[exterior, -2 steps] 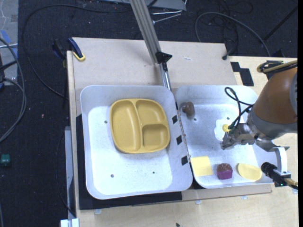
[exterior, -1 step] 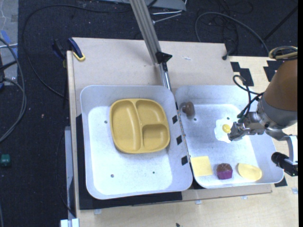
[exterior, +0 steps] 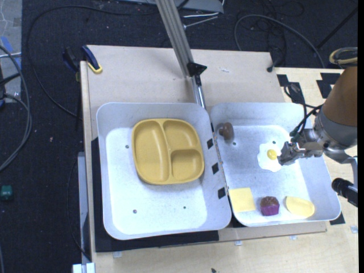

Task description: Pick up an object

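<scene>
Gripper [exterior: 282, 154] over the fried egg [exterior: 268, 156] in right bin [exterior: 318, 178]

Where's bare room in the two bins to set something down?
Left bin: bare floor below and left of the yellow plate. Right bin: bare between the brown ball and the fried egg. Crowded along its near edge: cheese slice, purple piece, yellow piece.

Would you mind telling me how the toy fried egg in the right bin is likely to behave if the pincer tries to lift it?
The fried egg lies flat and thin on the right bin floor, so the pincer probably gets little edge to grip. It looks like smooth plastic, so it may slide rather than lift. Being flat, it is unlikely to roll.
</scene>
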